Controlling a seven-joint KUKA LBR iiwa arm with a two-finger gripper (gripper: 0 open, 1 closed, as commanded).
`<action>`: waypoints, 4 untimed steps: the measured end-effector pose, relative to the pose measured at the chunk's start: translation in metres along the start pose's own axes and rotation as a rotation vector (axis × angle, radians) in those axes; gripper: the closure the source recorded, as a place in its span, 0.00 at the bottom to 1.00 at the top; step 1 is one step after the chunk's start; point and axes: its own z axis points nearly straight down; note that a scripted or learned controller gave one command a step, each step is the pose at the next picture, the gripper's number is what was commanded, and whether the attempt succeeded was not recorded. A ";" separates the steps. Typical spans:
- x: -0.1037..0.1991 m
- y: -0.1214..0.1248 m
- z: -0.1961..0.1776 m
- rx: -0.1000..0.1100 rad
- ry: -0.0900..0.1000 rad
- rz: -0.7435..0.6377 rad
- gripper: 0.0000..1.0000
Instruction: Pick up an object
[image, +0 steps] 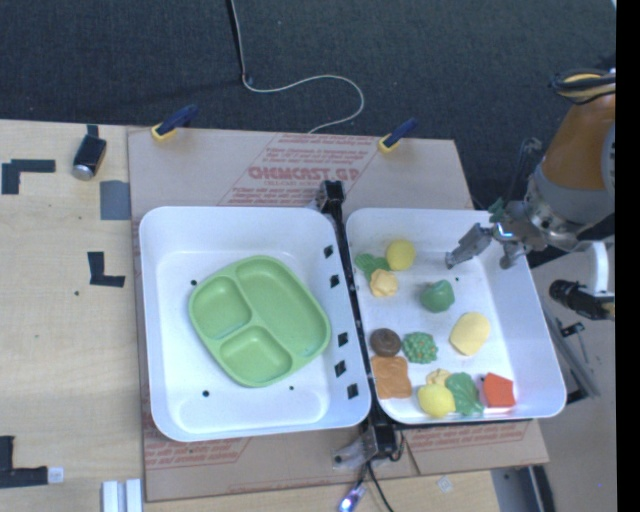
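Observation:
The right bin (520, 330) holds several toy foods: a yellow lemon (400, 254), a small yellow piece (383, 284), a green leaf piece (368, 264), a dark green round piece (437, 296), a yellow potato shape (469, 333), a brown disc (385, 342), a green bumpy piece (420, 347), an orange slab (391, 378), a yellow-and-green cluster (446, 394) and a red block (498, 391). My gripper (485, 245) hangs open over the bin's upper right part, with nothing between its fingers. It is up and to the right of the dark green piece.
The left bin (165, 300) holds a green divided tray (260, 320). A black divider (345, 300) runs between the bins. Cardboard (290, 170) lies under both bins. A cable (300, 85) loops at the back. A small cylinder (89, 155) lies at far left.

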 end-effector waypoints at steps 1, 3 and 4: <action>0.020 -0.055 0.092 0.012 0.005 0.001 0.00; 0.091 -0.119 -0.082 -0.010 0.002 -0.006 1.00; 0.154 -0.110 -0.208 -0.016 0.002 -0.008 1.00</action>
